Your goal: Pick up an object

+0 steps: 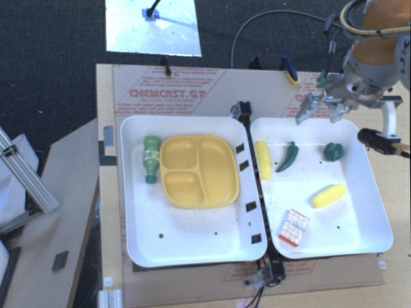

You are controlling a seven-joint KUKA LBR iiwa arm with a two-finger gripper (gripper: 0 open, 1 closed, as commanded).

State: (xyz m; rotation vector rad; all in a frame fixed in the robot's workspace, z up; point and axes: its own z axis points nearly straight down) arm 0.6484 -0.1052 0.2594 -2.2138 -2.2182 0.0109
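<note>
Metal claw (322,108) spread open, holding nothing, over right bin's (372,191) far rim. Below: glossy curved green chili (288,156), smooth yellow lemon (329,196), flat carton (293,227).

The right bin (369,191) holds a corn cob (262,160) at 9 o'clock, chili (288,156) beside it, green pepper (332,151) at 1, lemon (329,196) central, packet (293,227) at 7.
</note>
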